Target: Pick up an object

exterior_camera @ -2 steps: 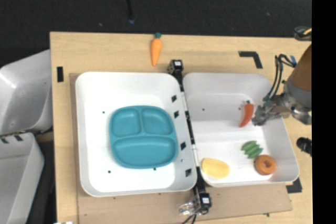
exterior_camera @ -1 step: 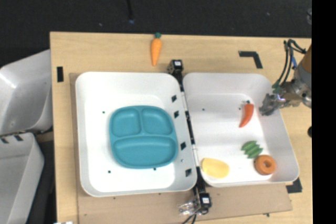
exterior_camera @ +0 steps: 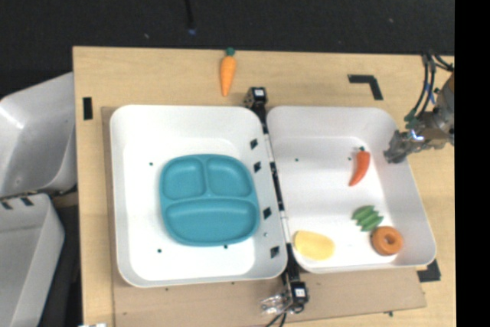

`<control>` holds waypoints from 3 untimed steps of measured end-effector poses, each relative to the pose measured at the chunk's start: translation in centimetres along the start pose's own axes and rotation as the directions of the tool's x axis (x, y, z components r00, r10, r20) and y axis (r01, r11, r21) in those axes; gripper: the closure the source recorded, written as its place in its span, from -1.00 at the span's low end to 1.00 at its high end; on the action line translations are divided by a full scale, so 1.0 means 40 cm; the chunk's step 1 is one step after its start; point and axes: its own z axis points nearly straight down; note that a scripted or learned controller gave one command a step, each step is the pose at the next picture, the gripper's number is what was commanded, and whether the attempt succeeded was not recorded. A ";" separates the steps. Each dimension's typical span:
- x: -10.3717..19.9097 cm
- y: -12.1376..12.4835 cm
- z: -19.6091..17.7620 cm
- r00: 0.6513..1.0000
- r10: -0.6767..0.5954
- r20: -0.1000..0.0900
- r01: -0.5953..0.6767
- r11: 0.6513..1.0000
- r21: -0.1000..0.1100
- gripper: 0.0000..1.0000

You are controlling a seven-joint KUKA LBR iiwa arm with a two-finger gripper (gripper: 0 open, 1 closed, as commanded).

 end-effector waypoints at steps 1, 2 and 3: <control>0.112 0.032 -0.005 1.000 -0.003 -0.001 0.003 1.000 0.001 1.00; 0.225 0.048 -0.023 1.000 -0.003 -0.002 0.003 1.000 0.001 1.00; 0.361 0.071 -0.042 1.000 -0.003 -0.002 0.003 1.000 0.001 1.00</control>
